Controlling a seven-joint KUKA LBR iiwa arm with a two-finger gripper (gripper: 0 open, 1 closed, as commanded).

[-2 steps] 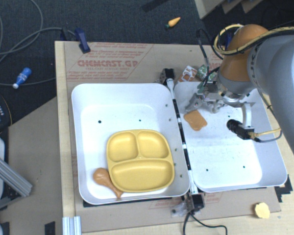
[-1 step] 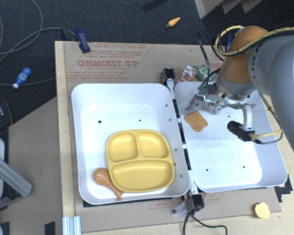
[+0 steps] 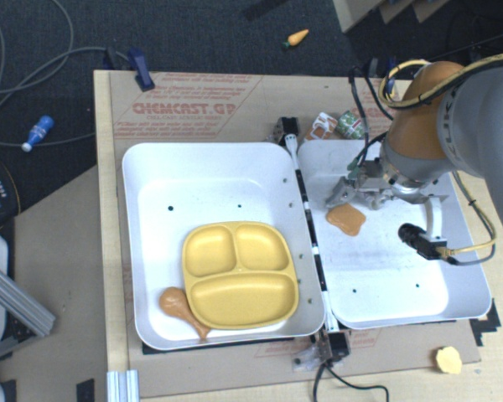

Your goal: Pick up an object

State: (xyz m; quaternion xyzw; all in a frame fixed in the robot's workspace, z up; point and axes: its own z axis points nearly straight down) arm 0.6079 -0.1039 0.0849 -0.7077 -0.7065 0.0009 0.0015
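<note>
Gripper [image 3: 358,193]: two-finger tool on the grey arm with the orange band, low over the right bin [image 3: 402,300]; it sits in that bin's upper left part, with its metal parts pointing left toward the divider between the bins. Whether it is spread or closed cannot be told from this slanted view.
Tan piece [image 3: 347,219]: small flat brownish object lying on the floor of the right bin, just beside and below the gripper, possibly touching its lower edge. Nothing shows it held; it appears to rest on the bin floor.
Step in hand: judged to be the approach or descent onto the tan piece, the grasp not yet confirmed.
Next move calls for: centring the tool over the piece, which lies slightly toward the near side of it, then closing on it and lifting straight up. The piece looks thin and flat, so it could slip out.
Left bin [image 3: 151,191]: holds a yellow divided plate [image 3: 238,275] and an orange drumstick-shaped toy [image 3: 181,306] tucked against the plate's lower left edge, both well apart from the gripper.
Bench surroundings: small wrapped items [image 3: 339,125] just beyond the right bin's far edge; a yellow scrap [image 3: 448,359] near the bench's near right corner.
</note>
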